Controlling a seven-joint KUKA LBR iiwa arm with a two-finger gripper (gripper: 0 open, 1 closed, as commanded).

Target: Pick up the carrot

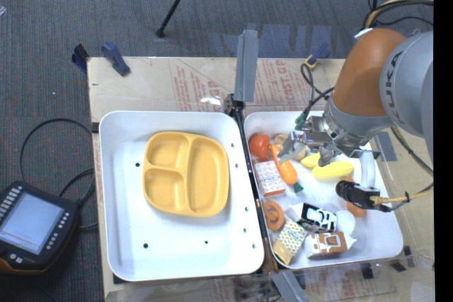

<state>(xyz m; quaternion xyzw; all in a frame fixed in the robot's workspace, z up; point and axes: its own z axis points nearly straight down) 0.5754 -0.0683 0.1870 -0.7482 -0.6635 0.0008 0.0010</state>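
Now the arm [375, 81] reaches down into the right bin [393, 237], its fingers [306, 146] just above the carrot [286, 170].

Whether the fingers are open or closed cannot be told; they sit low among the clutter, and nothing shows plainly between them. The carrot lies at a slant near the bin's left wall, its green tip pointing down and right, just beside a small red-and-white box [269, 178] and below a tomato [259, 146]. A yellow banana [333, 170] lies to the carrot's right, under the wrist. Nearer the front sit a donut [274, 214], a black-and-white packet [318, 216] and a brown carton [326, 244]. The left bin [120, 251] holds a yellow divided plate [187, 174]. Both bins rest on the counter [163, 81].
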